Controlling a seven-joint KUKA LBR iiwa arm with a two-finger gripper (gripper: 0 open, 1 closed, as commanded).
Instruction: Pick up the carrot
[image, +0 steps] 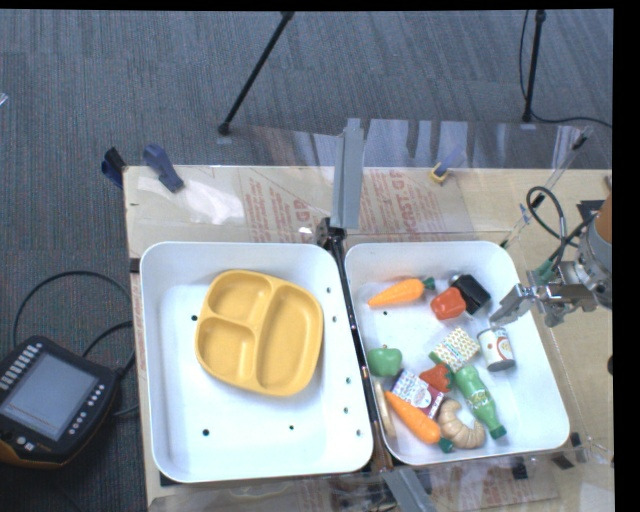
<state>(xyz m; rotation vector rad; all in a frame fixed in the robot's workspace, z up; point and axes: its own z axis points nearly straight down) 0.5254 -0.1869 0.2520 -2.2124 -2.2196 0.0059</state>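
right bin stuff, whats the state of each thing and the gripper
carrot: lying flat near the bin's top, untouched
second carrot: lying at the bottom, beside the croissant
green bottle: on its side
small can: upright
yellow tray: lying in the left bin
gripper: over the right rim

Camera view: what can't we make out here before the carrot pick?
- Gripper: small and in profile at the right bin's edge; finger state unreadable.
- Arm: cut off by the right frame edge.
- Lower carrot: top end covered by a small printed packet; the upper carrot lies clear.
- Packet and can labels: too small to read.
- Yellow plate: fully visible.
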